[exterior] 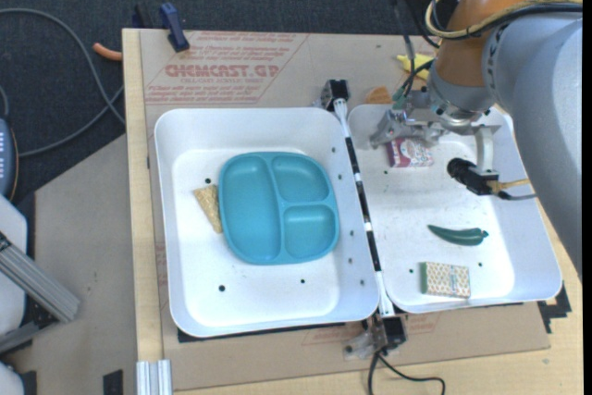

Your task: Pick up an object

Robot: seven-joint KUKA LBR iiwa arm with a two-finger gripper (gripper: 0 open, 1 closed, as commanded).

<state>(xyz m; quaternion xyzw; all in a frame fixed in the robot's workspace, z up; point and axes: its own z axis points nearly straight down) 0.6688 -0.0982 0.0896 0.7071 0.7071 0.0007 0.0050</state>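
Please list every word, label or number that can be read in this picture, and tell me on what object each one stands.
"CHEMCAST GP": large red print on the brown board behind the bins; the last letters are uncertain.
Smaller red lines above and below it: too blurred to read.
Red and white packet under the gripper: print too small to read.

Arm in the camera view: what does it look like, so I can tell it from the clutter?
The arm is a thick, rounded grey body with a glossy orange band above the wrist. A yellow cable loops beside the band. Below it sits a metal-grey end effector over the right bin.
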